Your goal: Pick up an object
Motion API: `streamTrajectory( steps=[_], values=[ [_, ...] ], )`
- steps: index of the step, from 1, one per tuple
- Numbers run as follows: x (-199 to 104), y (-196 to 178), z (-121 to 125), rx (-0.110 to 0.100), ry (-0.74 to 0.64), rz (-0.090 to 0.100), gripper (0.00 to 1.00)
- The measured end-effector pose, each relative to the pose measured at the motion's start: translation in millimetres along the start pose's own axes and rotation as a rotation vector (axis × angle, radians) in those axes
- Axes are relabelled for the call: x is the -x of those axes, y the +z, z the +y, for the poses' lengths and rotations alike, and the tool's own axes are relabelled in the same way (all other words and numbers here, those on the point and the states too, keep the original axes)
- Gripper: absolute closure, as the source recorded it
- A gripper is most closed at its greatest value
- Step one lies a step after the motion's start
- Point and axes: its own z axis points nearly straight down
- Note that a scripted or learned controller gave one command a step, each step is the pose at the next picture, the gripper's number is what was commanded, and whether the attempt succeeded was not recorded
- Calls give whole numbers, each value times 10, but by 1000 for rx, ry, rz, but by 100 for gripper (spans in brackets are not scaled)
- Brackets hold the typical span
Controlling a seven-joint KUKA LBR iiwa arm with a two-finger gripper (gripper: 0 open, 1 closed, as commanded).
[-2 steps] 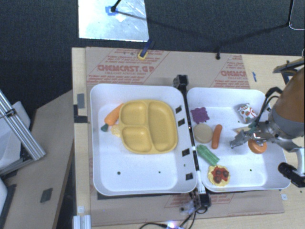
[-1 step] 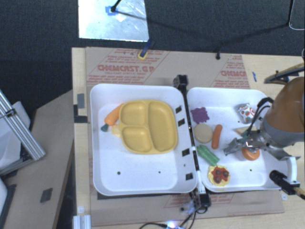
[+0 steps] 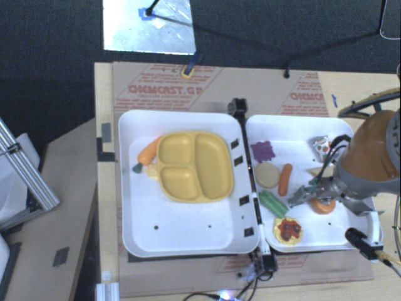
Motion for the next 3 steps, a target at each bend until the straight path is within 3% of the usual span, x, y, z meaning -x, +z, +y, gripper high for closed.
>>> streamTrajectory(
  steps=[1, 2, 3],
  values=[
    [54, -127, 31, 16, 2, -16, 100],
    [82, -755, 101, 3, -3, -4, 100],
    [85, -1295, 124, 3, -3, -4, 100]
  ],
)
